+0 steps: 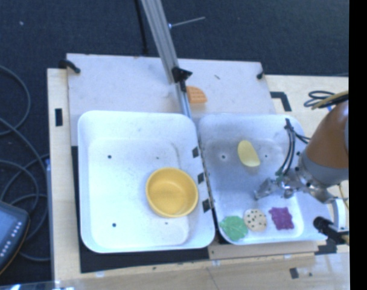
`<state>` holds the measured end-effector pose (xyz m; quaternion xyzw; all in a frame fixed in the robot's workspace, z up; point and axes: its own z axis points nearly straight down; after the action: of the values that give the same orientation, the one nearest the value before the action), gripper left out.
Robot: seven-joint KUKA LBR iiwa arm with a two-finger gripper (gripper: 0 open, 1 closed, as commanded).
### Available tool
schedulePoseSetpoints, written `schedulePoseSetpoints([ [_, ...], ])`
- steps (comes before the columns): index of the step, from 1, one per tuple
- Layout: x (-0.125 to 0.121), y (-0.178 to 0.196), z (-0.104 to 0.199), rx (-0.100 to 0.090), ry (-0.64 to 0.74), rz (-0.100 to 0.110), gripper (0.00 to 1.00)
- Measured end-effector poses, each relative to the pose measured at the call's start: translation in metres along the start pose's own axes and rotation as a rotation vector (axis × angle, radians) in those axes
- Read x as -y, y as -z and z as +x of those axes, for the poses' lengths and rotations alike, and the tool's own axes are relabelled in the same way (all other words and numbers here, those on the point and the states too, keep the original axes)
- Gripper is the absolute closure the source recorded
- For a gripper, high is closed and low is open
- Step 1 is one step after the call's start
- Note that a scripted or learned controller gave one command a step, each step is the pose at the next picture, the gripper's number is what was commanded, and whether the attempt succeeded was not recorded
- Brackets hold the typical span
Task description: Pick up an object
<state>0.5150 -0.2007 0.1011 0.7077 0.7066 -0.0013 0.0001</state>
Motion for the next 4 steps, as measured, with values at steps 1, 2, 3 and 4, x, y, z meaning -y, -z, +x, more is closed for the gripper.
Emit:
schedulePoseSetpoints([
  [1, -0.002, 0.013, 0.0, -0.001, -0.005, -0.007, 1.0],
  [2, -0.009, 0.058, -0.004, 0.0, 0.006, -0.009, 1.0],
  [3, -0.005, 0.111, -0.013, 0.001, 0.005, -0.01, 1.0],
  [4, -0.007, 0.166, -0.014, 0.001, 0.006, -0.01, 1.0],
])
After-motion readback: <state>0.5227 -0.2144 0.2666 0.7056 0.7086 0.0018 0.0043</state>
